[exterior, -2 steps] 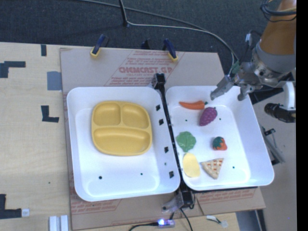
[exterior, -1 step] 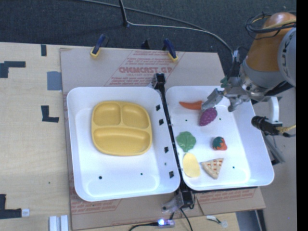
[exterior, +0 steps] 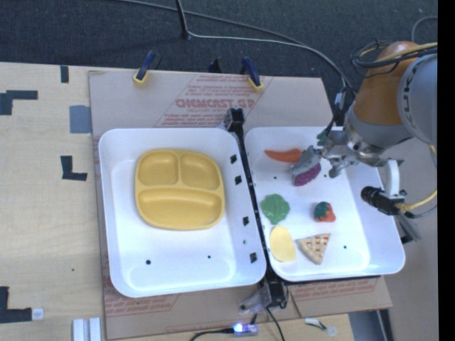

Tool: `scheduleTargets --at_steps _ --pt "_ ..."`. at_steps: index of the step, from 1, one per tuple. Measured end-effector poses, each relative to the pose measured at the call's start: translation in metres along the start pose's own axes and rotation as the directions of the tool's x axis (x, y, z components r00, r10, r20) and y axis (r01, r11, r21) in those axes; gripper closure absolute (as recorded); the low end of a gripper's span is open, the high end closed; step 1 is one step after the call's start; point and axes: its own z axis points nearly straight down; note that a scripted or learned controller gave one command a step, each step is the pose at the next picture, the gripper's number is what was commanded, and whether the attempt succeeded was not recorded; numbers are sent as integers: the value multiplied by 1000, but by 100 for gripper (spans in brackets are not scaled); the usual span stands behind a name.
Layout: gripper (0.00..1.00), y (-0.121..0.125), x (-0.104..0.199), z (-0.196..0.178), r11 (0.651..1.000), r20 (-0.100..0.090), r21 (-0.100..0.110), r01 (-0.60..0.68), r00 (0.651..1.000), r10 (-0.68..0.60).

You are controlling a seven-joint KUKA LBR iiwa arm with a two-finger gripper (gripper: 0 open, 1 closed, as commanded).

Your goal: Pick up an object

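The right bin holds several toy foods. A purple eggplant-like piece lies near its back, just below an orange-red carrot. Further forward are a green broccoli, a small red and green fruit, a yellow oval piece and a pizza slice. My gripper is low over the back of this bin, right at the upper edge of the purple piece and touching or nearly touching it. The wrist hides how it meets the piece.
The left bin holds a yellow compartment plate. A black divider with clips runs between the bins. The arm's orange band and a black fitting overhang the right bin's right side. Cables cross the back.
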Motion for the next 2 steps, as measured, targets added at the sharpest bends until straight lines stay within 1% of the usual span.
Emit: scheduleTargets --at_steps 1,2 --pt "0 -6 -4 63 1000 0 2 0 1000 0" --pt "100 -4 -3 50 1000 0 -2 1 1000 -1"
